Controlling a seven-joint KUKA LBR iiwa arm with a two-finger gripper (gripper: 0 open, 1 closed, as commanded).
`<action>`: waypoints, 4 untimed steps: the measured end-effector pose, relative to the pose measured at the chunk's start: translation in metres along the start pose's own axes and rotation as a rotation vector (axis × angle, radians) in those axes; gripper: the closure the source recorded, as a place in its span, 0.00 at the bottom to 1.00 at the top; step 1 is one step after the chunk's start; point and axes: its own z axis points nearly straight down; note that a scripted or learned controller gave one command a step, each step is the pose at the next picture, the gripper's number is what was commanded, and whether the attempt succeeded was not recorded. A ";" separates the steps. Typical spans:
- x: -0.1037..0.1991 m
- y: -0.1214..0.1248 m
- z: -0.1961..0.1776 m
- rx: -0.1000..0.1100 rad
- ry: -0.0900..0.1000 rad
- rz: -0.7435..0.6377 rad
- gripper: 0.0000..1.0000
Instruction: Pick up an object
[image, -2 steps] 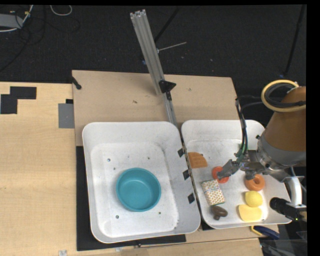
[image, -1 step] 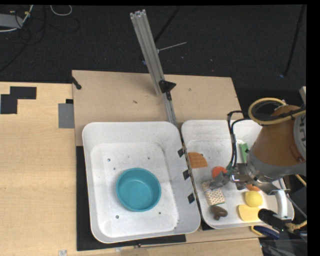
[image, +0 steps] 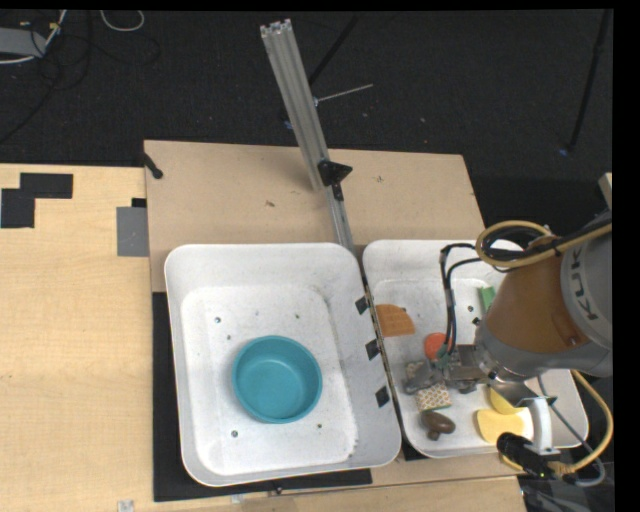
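The right bin (image: 405, 262) holds several small objects: an orange-brown flat square (image: 393, 320), a red-orange ball (image: 433, 345), a beige waffle-patterned piece (image: 432, 398), a dark brown lump (image: 437, 424), a yellow object (image: 496, 421) and a green piece (image: 487, 298) partly hidden behind the arm. My gripper (image: 426, 377) hangs low in this bin, just below the ball and just above the beige piece. The wrist covers what lies to its right. A teal bowl (image: 278, 377) sits in the left bin (image: 200, 270).
A slanted aluminium beam (image: 300, 100) runs from the top down to the gap between the bins. Black clips (image: 371, 347) line the shared bin wall. Cables (image: 505, 245) loop over the arm's orange band.
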 end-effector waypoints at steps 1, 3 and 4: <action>-0.001 0.001 -0.012 -0.004 -0.001 0.001 1.00; 0.001 0.007 -0.132 -0.009 -0.001 0.000 1.00; 0.001 0.007 -0.147 -0.006 -0.001 0.001 1.00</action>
